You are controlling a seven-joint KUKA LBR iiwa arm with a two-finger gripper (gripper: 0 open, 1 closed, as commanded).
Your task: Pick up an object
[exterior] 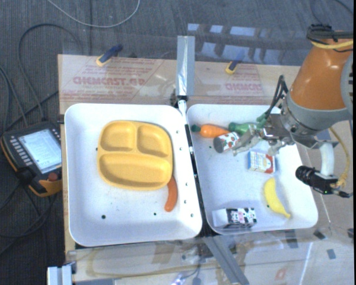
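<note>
Both white bins (83,218) appear as smooth, slightly glossy plastic, as does the yellow divided tray (135,154). The counter (130,82) shows a matt, wood-like board surface. The banana (276,198) looks like smooth moulded plastic.

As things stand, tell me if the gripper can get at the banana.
Probably yes. The banana lies by itself on the floor of the right bin, nothing on it. The gripper hovers in that bin, with only the small carton lying between them, low enough to pass over.

Open floor mid right bin (225,177), hemmed by carrot (213,130), carton (261,161), banana (276,198)
</note>
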